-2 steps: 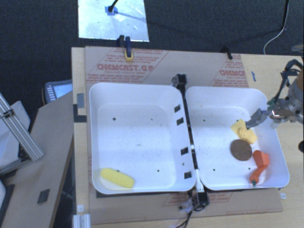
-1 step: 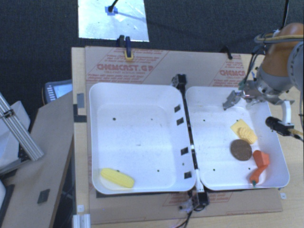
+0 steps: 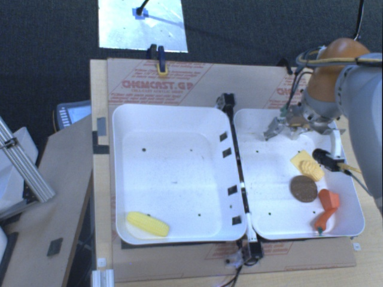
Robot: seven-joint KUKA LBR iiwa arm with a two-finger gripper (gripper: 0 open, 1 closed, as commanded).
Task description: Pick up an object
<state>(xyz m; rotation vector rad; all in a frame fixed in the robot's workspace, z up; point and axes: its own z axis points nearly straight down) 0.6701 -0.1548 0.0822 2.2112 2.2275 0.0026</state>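
While working down from big to small, begin with the counter (image 3: 239,79), carrying two shallow white bins side by side: left bin (image 3: 173,160) and right bin (image 3: 269,184). Next comes the grey arm (image 3: 359,94), reaching in from the right and ending in the gripper (image 3: 278,128), poised low over the back of the right bin and apart from every piece; cannot tell whether spread or pressed together, with nothing seen pinched. Then the candidates. Alone in the near left corner of the left bin, a yellow corn cob (image 3: 146,224): probably light, stiff plastic, ribbed enough to resist slipping, best pinched across the middle of its length. Over in the near right part of the right bin, an orange carrot (image 3: 326,207): tapered, likely to squirt out if taken near the tip, so better grasped at the thick end. Just beside it, a brown flat disc (image 3: 304,188): hard to get under, needing an edge-to-edge pinch. Close behind that, a small yellow ridged piece (image 3: 307,165): nearest the gripper, thin and light, with little to hold.
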